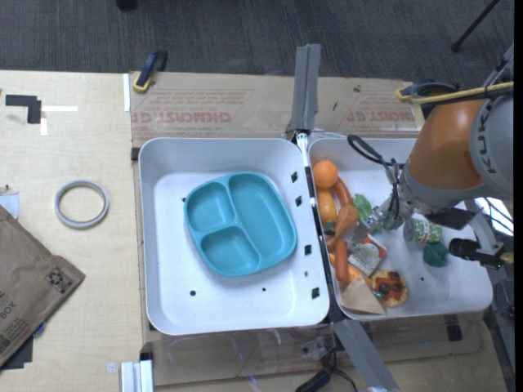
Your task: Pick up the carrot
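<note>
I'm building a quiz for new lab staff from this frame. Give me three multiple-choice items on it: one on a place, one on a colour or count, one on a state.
1. Where does the carrot lie?
A. In the right bin, near its left wall
B. In the left bin, on the plate
C. On the bench beside the tape roll

2. How many compartments has the blue plate?
A. Two
B. Three
C. Five

3. How does the gripper stand to the carrot?
A. Lifting it high over the left bin
B. Resting on the blue plate
C. Low in the right bin, just right of the carrot

Answers:
1 A, the carrot lies among the toy foods by the divider.
2 B, ridges split the plate into three.
3 C, its tip sits beside the carrot inside that bin.
</note>
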`<state>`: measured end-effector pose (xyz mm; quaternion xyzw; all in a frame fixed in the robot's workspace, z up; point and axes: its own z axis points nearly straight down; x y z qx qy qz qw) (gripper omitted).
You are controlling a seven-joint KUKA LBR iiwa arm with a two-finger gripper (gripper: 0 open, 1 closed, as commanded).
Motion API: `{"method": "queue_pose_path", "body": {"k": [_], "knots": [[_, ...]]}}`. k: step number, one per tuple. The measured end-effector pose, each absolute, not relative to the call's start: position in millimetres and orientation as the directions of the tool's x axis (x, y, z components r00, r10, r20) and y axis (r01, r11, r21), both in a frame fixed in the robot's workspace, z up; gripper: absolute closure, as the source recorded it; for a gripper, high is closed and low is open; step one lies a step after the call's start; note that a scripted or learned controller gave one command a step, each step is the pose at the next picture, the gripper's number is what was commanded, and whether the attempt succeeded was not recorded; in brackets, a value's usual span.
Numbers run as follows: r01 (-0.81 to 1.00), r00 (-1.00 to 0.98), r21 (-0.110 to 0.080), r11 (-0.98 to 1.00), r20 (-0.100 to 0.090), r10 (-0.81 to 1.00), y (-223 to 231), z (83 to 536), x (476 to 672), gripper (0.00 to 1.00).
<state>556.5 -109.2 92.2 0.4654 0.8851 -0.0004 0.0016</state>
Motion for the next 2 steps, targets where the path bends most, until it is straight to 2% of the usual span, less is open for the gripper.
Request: {"method": "queue_pose_path", "body": {"k": [1,2], "knots": [[0.659,-0.753,0.001,0.753,-0.001,0.659,-101,131,485.8,0.0],[0.559,-0.828,0.015,0.829,-0.044,0.559,-103,103,490.3,0.0]]}}
